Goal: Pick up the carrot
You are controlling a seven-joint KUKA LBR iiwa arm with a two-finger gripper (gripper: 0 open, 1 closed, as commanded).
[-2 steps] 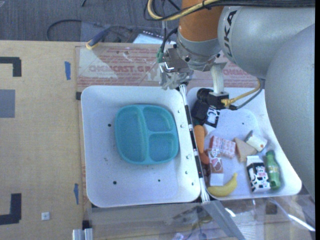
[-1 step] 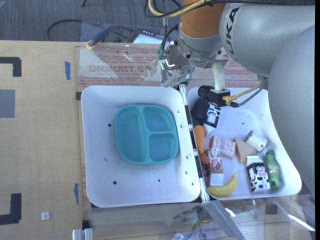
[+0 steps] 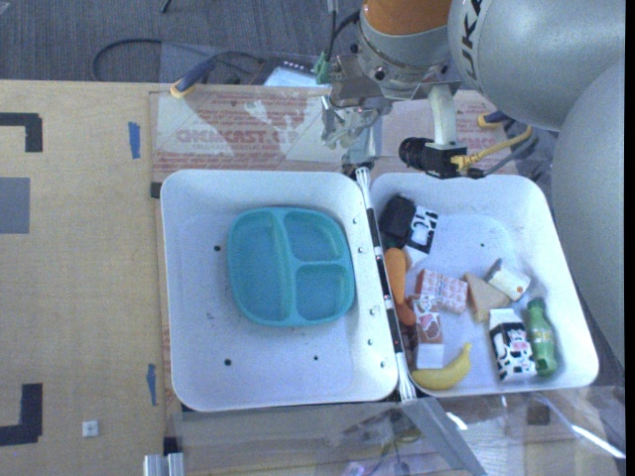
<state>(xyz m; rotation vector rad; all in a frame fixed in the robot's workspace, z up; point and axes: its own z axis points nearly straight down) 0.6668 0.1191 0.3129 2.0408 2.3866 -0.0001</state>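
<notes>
We see the carrot [image 3: 398, 284] in the right bin [image 3: 556, 226], hard against its left wall, just right of the seam between the two bins. Its long axis runs top to bottom in the frame, parallel to that wall. The gripper [image 3: 349, 135] hangs at upper centre of the frame, above the far rim where the bins meet. We cannot tell its state. The carrot lies straight down-frame from it and slightly right, well apart. A black packet [image 3: 409, 222] sits just above the carrot's top end, a red-and-white wrapper [image 3: 441, 292] just beside it on the right. We judge the grasp should close across the carrot's short width; the wall leaves little room on the left.
</notes>
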